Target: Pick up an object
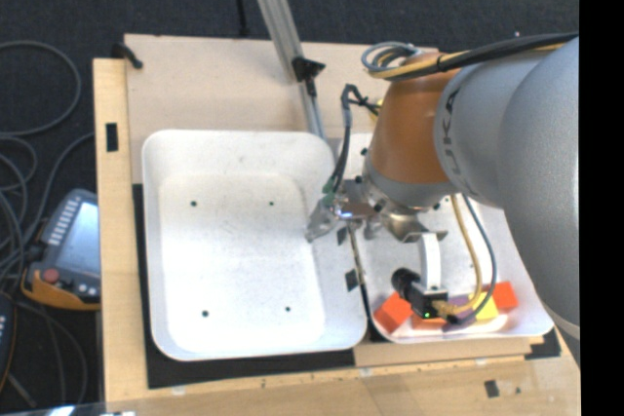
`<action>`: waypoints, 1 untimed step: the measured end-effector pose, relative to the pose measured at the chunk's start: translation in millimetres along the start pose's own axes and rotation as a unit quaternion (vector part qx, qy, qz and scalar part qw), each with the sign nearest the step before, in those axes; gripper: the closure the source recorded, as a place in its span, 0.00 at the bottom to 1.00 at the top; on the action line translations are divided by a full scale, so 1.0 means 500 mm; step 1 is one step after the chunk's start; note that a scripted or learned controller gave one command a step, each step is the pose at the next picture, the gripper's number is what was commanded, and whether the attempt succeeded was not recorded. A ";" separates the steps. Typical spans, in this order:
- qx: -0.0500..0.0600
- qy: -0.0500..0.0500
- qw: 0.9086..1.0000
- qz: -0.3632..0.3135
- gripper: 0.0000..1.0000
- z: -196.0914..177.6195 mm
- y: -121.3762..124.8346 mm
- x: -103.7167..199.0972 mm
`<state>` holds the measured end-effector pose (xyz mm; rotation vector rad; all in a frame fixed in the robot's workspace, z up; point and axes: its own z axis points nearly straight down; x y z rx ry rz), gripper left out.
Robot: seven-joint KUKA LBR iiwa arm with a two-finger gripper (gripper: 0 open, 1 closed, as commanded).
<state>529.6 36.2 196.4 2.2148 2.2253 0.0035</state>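
The grey arm with its orange band hangs over the right bin and hides most of it. My gripper shows as a grey metal part at the seam between the two bins, just over the left bin's right rim. An orange block lies at the near left of the right bin. A second orange-red block sits at the near right, with a purple and yellow piece between them. I see no object in the gripper.
The left bin is white with a few small dark dots on its floor. A slanted aluminium rail rises behind the bins. A pendant and cables lie off the bench's left side.
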 end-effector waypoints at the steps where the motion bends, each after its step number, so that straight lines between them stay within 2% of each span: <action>1: -0.001 -0.002 1.000 0.006 0.00 -0.084 -0.006 -0.169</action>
